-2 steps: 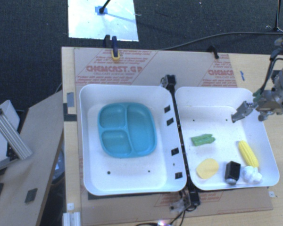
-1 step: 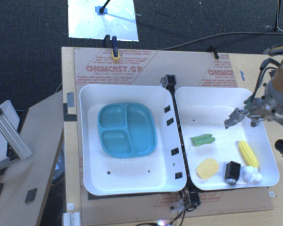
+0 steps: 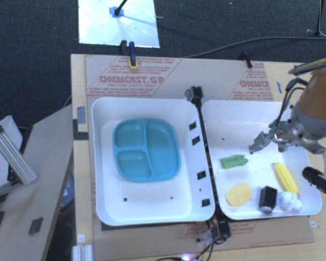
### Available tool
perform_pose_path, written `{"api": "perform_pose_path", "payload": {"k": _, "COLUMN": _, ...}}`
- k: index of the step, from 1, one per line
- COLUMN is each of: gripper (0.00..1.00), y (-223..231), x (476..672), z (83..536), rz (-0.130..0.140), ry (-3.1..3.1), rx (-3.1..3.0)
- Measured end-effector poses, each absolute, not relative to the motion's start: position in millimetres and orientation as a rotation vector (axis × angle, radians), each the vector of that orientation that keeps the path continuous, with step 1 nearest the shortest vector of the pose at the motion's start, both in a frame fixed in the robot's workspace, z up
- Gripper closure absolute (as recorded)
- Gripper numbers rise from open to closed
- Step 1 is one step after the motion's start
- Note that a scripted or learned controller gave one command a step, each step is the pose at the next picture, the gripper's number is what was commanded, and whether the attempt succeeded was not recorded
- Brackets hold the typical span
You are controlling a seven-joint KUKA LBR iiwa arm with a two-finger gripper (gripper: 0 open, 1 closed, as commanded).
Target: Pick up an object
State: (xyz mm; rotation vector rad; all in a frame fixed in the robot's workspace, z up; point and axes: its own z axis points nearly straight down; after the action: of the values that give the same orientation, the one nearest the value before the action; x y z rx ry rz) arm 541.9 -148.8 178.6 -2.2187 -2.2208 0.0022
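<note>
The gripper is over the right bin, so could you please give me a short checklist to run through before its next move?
1. Gripper is above the right bin: ok.
2. Objects are there to pick, namely green piece, corn cob, yellow disc, black block and white lump: ok.
3. Nearest target, the green piece, lies apart from the others: ok.
4. Finger opening: cannot tell.
5. Gripper centred over the green piece: not ok, it sits up and right of it.
6. Blue divided plate in the left bin is out of the path: ok.
</note>
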Motion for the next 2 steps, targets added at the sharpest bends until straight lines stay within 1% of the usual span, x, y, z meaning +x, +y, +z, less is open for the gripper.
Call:
{"api": "perform_pose_path", "payload": {"k": 1, "gripper": 0.0, "y": -139.6, "x": 546.1, "z": 129.7, "rz": 0.001, "ry": -2.223, "rx": -2.217}}
{"api": "perform_pose_path", "payload": {"k": 2, "gripper": 1.0, "y": -140.8, "x": 547.6, "z": 143.4, "rz": -0.003, "ry": -2.224, "rx": -2.225}}
